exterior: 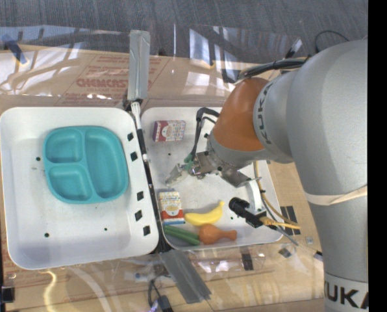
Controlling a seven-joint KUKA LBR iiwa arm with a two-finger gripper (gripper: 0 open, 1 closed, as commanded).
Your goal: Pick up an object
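My gripper (182, 169) hangs low over the middle of the right bin (266, 234), under the arm's orange band. It sits over bare white floor, between a small red-and-white carton (169, 130) at the back and a second small carton (170, 205) toward the front. Nothing shows in its grasp. Along the front of the bin lie a yellow banana (204, 216), a green vegetable (180, 234) and an orange carrot-like piece (216, 234), close together.
The left bin (18, 239) bears a teal divided plate (86, 164). A raised divider with black clips (140, 174) runs between the bins. The big grey arm (323, 129) covers the right side of the right bin.
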